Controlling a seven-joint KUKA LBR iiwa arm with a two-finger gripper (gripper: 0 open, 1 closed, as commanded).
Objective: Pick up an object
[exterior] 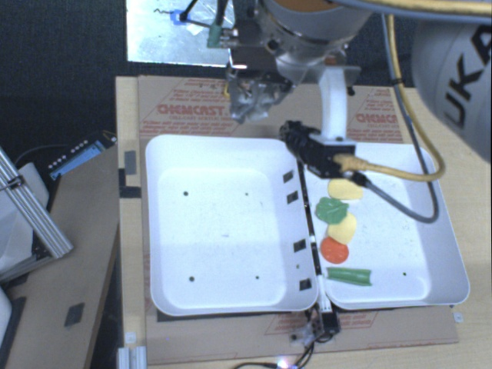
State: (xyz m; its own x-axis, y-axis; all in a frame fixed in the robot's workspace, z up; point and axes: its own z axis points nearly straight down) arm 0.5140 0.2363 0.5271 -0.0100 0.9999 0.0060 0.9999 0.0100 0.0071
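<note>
Jaws [247, 108] above bin's [231, 148] far rim

1. Gripper [250, 102]: blurred, sits above far edge of left bin [165, 206]; fingers too smeared to read.
2. Arm [323, 6]: cut off by top & right edges.
3. Right bin [438, 252]: far part hidden behind arm & black bracket [315, 148].
4. Yellow item [346, 189]: top partly covered by the bracket's cable plug; shape unclear.
5. Red item [334, 250]: upper edge tucked under pale yellow piece [344, 227].
</note>
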